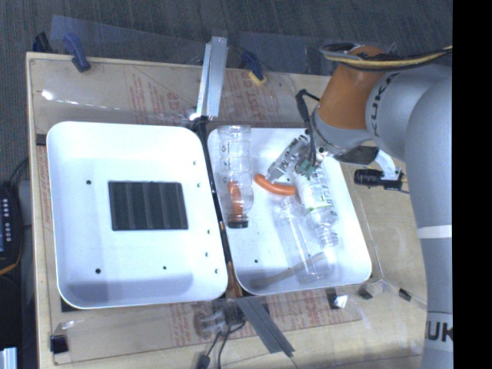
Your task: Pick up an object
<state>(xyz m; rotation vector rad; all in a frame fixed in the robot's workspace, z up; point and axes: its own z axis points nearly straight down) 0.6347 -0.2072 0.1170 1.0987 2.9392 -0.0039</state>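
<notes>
We see our gripper (290, 162), whose closure we cannot tell, just above the orange object (274, 185), which runs left-right at the right bin's (357, 271) upper middle.

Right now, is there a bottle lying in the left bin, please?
No, the left bin holds a dark ridged panel; the clear bottles lie in the right bin.

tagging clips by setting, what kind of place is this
Probably a robotics lab bench set up for grasping trials. A grey arm reaches over two white bins, clamps hold clear sheeting along the board's edge, and the right bin holds clear bottles as test items.
</notes>
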